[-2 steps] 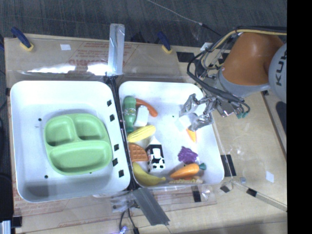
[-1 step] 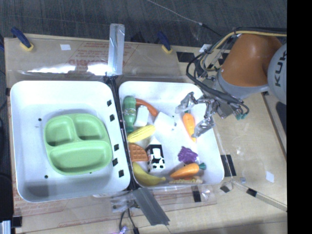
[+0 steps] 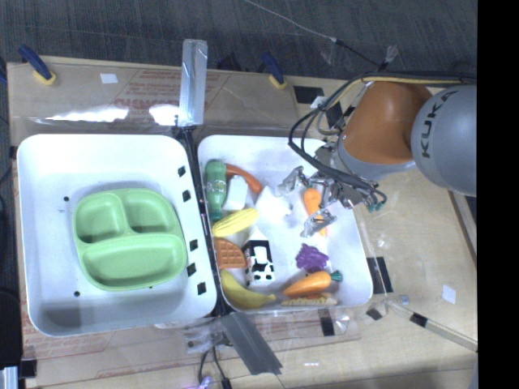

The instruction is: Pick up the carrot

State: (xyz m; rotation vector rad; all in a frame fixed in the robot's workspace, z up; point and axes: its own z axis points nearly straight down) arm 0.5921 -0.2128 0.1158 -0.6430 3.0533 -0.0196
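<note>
- While the grey arm (image 3: 438, 136) reaches in from the right, its gripper (image 3: 313, 201) hangs over the upper right part of the right bin (image 3: 357, 241).
- Between the gripper's fingers sits a small orange carrot (image 3: 311, 199), so the fingers are closed around it and it is lifted off the bin floor.
- Another carrot (image 3: 308, 284) with a green top lies near the bin's lower edge, just beside a purple toy (image 3: 311, 258).
- Along the bin's left side lie a green bottle (image 3: 215, 181), a corn cob (image 3: 233, 221), a waffle (image 3: 229, 254) and a banana (image 3: 243, 294).
- A black-and-white cow toy (image 3: 259, 263) stands near the middle.
- A green divided plate (image 3: 127, 237) rests in the left bin (image 3: 32, 185).
</note>
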